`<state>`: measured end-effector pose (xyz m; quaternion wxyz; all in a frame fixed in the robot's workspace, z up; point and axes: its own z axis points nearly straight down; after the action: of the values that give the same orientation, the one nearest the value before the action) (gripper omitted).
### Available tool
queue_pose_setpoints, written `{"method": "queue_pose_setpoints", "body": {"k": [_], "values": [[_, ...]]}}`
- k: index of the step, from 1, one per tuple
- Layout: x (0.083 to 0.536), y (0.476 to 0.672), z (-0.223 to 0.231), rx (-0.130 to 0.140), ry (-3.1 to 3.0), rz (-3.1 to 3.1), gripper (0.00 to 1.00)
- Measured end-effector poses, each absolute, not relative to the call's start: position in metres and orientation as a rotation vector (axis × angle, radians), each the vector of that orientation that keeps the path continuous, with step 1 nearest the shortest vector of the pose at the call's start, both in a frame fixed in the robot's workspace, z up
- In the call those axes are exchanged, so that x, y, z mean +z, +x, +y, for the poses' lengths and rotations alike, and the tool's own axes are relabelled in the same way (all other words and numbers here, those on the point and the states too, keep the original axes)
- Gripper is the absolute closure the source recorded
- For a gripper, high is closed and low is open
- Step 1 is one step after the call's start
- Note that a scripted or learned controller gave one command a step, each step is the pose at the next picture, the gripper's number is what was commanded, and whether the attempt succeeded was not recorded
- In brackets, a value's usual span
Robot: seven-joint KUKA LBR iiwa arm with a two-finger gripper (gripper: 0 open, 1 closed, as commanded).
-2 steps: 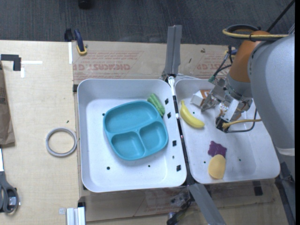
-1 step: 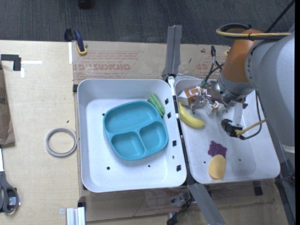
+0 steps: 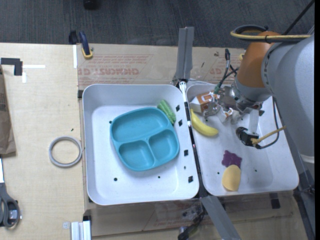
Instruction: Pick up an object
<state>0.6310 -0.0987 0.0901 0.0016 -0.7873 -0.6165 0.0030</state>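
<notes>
You see glossy white plastic bins [image 3: 95,149], a smooth blue plastic divided plate [image 3: 144,139], a waxy yellow banana [image 3: 202,125], pale matt wood bench [image 3: 40,114], printed brown cardboard [image 3: 125,66].

Left bin [image 3: 95,149]: a blue divided plate [image 3: 144,139] took up most of the floor, with a green item [image 3: 167,111] touching its upper right edge; bare floor ran along the left wall and the near wall.
Right bin [image 3: 280,176]: the arm [image 3: 280,69] and gripper [image 3: 220,106] crowded the far end, above a small orange-and-white box [image 3: 203,101].
Right bin, middle: a banana [image 3: 202,125] lay near the left wall; open floor to its right.
Right bin, near end: a purple piece [image 3: 231,159] and a yellow lemon-like fruit [image 3: 231,178] sat just beside each other; the near right corner was bare.
Between bins: the upright divider [image 3: 185,54] and touching rims barred a low crossing.
</notes>
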Motion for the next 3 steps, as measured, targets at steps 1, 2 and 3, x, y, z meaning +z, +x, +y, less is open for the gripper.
{"method": "queue_pose_setpoints", "body": {"k": [1,2,3], "values": [[0.191,0.579,-0.092,0.003,-2.406,-2.02,0.0],[0.116,0.626,-0.101,-0.017,-2.169,-2.298,0.0],[0.109,0.662,-0.12,-0.002,-2.079,-2.342,0.0]]}}
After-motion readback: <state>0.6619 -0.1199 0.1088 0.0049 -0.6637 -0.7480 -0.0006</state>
